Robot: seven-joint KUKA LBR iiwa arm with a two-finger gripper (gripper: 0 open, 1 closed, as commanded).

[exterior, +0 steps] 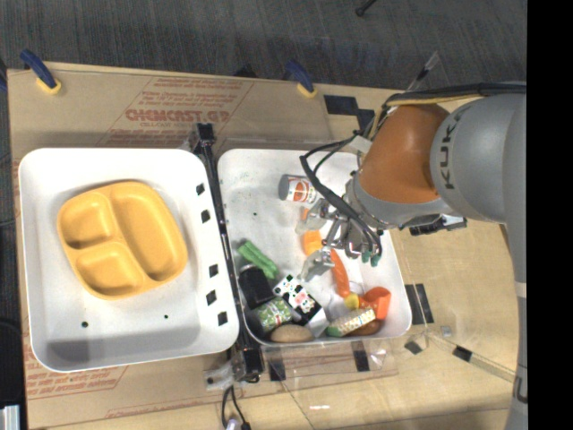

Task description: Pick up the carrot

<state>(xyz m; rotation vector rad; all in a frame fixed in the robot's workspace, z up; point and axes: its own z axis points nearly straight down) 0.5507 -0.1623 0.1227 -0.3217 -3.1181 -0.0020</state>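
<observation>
The carrot [341, 276] is a slim orange piece lying at a slant in the right bin [260, 173], among the toys near its front right corner. My gripper [351, 243] hangs low right over the carrot's upper end, below the grey arm with its orange band [403, 155]. Whether it touches the carrot I cannot tell. The wrist hides part of the carrot's top.
Around the carrot lie a small can [295, 188], an orange chunk [311, 240], a green piece [258, 258], a black-and-white die [288, 287], a red-orange item [378, 301] and a brown potato-like item [288, 334]. The left bin [54, 330] holds a yellow divided tray [121, 237].
</observation>
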